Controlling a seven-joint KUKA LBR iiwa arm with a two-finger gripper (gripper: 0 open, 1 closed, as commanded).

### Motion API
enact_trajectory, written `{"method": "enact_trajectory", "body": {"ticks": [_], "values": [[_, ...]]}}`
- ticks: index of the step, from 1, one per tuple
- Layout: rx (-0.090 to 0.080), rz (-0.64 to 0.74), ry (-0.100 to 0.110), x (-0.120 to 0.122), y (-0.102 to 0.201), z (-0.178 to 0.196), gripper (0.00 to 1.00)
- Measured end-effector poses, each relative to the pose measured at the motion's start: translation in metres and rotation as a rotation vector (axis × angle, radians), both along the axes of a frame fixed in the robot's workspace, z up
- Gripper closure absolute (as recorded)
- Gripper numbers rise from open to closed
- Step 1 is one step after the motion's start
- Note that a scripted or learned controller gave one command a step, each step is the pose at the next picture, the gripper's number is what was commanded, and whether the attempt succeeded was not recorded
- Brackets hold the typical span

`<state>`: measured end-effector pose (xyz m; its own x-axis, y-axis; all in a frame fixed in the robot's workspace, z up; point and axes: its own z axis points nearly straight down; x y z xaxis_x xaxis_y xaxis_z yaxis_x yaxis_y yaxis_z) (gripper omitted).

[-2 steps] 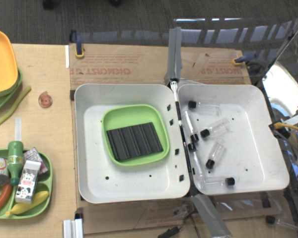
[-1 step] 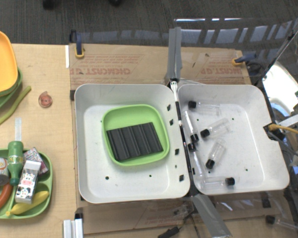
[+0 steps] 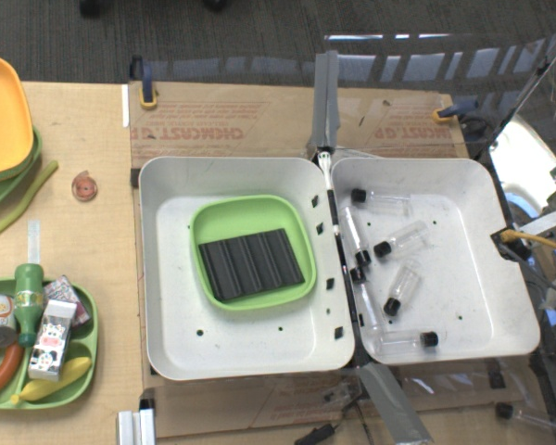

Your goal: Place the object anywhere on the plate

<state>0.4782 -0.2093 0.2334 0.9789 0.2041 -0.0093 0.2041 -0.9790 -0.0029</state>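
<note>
Right-hand shallow white bin: holds several clear plastic vials with black caps, lying loose on the floor of the bin. One vial lies near the back left corner. A second lies tilted near the middle. A third lies just in front of the second and apart from it. A fourth lies along the front wall. Further vials are lined up against the left wall, their number not clear. Left-hand shallow white bin: contains a green square plastic plate with rounded corners, set roughly in the middle of the bin floor. A black ribbed rectangular slab lies flat on the plate, wholly inside its rim, turned slightly out of square with it. The two bins touch along their inner walls, with a grey metal rail running back from the joint. Both bins rest on a brown cardboard sheet, held at the back by two orange clamps. Beside the sheet, on a light wooden table, stand a stack of yellow and green dishes, a small pink round item and a green divided tray of toy food with a green bottle on it.
</note>
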Motion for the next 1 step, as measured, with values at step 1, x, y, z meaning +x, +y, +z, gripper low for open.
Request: {"method": "enact_trajectory", "body": {"ticks": [1], "values": [[0.0,0.0,0.0,0.0,0.0,0.0,0.0]]}}
